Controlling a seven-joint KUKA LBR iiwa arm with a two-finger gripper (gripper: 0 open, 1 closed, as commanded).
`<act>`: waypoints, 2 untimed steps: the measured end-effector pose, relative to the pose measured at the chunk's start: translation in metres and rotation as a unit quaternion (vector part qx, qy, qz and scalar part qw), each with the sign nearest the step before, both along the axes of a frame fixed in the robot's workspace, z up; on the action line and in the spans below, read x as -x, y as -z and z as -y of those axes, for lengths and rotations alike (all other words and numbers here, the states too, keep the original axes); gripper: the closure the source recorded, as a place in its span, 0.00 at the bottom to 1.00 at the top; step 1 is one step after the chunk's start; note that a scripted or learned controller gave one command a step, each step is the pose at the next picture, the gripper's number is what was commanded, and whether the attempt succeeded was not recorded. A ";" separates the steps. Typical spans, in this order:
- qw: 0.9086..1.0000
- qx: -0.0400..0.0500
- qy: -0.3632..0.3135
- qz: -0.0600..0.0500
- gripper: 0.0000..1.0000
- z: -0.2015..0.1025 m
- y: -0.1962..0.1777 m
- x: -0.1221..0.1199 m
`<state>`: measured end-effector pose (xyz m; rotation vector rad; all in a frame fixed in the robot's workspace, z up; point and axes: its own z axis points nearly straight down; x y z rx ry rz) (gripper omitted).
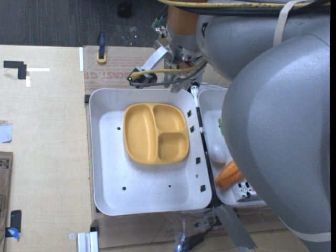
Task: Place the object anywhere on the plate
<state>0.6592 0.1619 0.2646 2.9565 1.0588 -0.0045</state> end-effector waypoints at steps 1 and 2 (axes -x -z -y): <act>1.000 0.000 0.002 -0.001 1.00 0.021 0.029 0.057; 0.998 0.000 0.056 0.000 1.00 -0.045 0.050 0.028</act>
